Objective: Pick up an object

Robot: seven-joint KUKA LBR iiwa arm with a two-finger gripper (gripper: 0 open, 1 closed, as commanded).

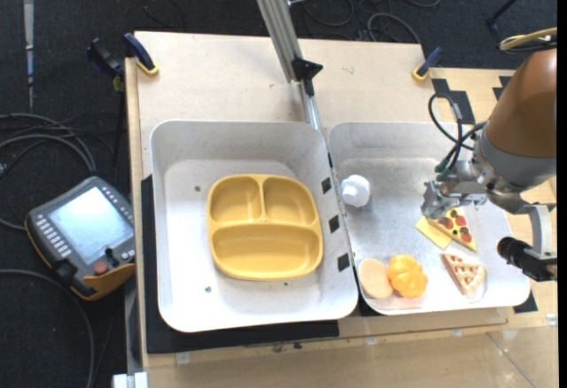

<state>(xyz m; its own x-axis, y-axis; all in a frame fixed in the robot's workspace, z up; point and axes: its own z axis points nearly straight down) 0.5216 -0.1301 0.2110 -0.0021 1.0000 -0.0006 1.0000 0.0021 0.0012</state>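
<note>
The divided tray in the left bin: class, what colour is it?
The divided tray is plain yellow, seen clearly in the camera view.

A pale wooden bench is standing on a dark floor where black cables are trailing. A metal pole is leaning across the bench. An orange-edged control pendant is lying at the left.

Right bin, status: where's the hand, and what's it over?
Hand low in right bin, at the pizza slice's upper end. Nothing seen lifted. Waffle, orange piece, white piece lie apart. Yellow tray in left bin.
</note>
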